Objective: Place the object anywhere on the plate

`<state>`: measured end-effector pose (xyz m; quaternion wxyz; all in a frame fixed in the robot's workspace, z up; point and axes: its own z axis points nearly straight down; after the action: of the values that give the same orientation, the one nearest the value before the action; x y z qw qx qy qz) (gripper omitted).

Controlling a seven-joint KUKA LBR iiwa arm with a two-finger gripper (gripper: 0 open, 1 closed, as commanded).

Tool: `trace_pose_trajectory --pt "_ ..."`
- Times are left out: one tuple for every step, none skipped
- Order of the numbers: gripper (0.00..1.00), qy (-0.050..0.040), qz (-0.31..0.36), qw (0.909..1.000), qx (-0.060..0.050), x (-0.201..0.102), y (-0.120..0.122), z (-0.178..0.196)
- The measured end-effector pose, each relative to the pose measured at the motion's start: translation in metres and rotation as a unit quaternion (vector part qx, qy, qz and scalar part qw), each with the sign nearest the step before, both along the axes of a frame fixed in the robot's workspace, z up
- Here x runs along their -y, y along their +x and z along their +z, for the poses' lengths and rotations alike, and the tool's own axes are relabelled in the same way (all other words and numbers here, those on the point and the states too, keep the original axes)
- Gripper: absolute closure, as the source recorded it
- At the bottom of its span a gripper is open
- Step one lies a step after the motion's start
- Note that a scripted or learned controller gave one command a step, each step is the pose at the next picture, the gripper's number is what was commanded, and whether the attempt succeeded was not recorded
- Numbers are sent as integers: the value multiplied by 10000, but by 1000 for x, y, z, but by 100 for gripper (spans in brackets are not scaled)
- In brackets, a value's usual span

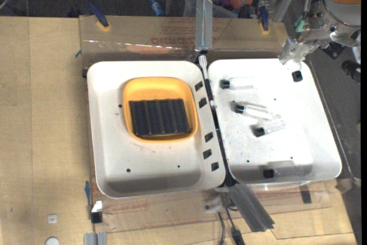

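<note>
Fingers: the grey two-finger gripper (293, 53) hangs over the far right corner of the right shallow white bin (321, 140); whether the fingers are spread or closed cannot be told
Arm: grey with an orange band, at the upper right beyond that bin
Objects: three small clear plastic vials with black caps (249, 107) lie loose on the right bin's floor, left of centre
Plate: the orange rounded-square plate (133, 92) carrying a black ribbed rectangular block (159, 117) sits in the left shallow white bin (109, 163), just beside the right bin
</note>
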<state>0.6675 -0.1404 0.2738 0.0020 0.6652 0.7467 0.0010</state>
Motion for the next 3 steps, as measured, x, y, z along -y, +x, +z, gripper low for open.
trace_pose_trajectory --pt "100 -1 93 10000 -1 29 0 18" --pt "100 -5 253 9997 0 53 0 43" --pt "100 -10 771 9970 4 83 0 88"
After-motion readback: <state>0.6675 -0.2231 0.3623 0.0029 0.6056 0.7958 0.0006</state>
